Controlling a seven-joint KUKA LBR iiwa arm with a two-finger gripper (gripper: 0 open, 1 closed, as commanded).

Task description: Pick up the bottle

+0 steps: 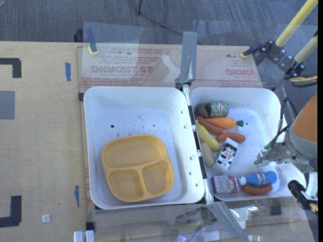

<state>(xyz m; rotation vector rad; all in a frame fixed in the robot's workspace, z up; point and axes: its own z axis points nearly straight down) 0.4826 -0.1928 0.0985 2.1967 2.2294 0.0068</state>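
Note:
The bottle (261, 178) is blue with a white cap end pointing left. It lies on its side near the front of the right bin (267, 102). A red sausage (257, 189) touches its front side, and a pink carton (225, 184) lies just left of its cap. The grey arm with its orange band (308, 127) reaches in over the bin's right rim. My gripper (266, 156) hangs low inside the bin, a little behind the bottle and apart from it. Nothing shows between its tips.
Along the right bin's left side lie a green can (218, 108), a carrot (222, 122), a red sausage (231, 136), a banana (208, 136) and a black-and-white carton (227, 155). The left bin (101, 105) holds a yellow divided plate (137, 168).

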